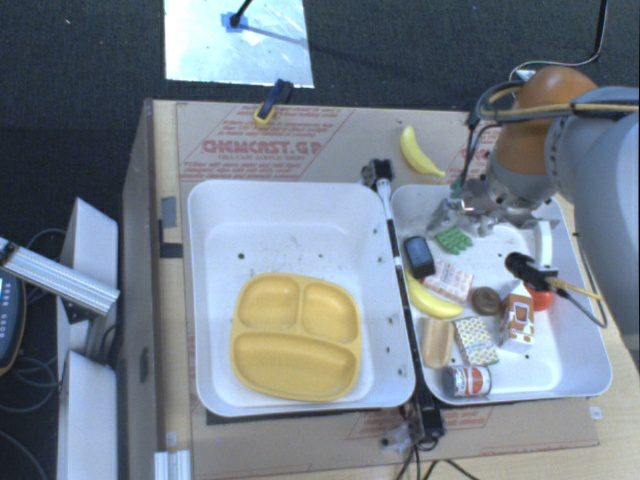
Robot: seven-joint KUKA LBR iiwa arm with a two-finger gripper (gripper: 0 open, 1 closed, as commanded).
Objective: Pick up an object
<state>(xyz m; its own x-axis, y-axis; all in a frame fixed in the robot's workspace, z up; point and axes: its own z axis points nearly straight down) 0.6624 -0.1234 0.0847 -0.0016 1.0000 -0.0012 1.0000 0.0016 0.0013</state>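
A: Objects for picking lie crowded in your right-hand shallow white plastic bin (585,363). Largest among them, the grey arm with its orange band (545,118) leans in from the right, its two-finger gripper (462,211) low over the bin's far-left corner, just above a small green ridged block (453,240).

B: Is it gripping that block?

A: You cannot tell; the fingertips are too blurred to read as open or closed, and nothing shows between them.

B: And the other bin?

A: Your left-hand shallow white plastic bin (230,228) holds a yellow three-compartment plastic tray (296,336), lying flat toward the near side.

B: What else is in the right bin?

A: A yellow banana (433,298) near the left wall, a black rectangular device (418,256) just above it, a tan cylinder (436,342) below, a small checkered box (477,340) beside that, a red-and-silver drinks can (466,380) on its side at the near edge, and a small brown round disc (487,300) mid-bin.

B: Anything outside?

A: A second yellow banana (420,153) on the cardboard behind the bins.
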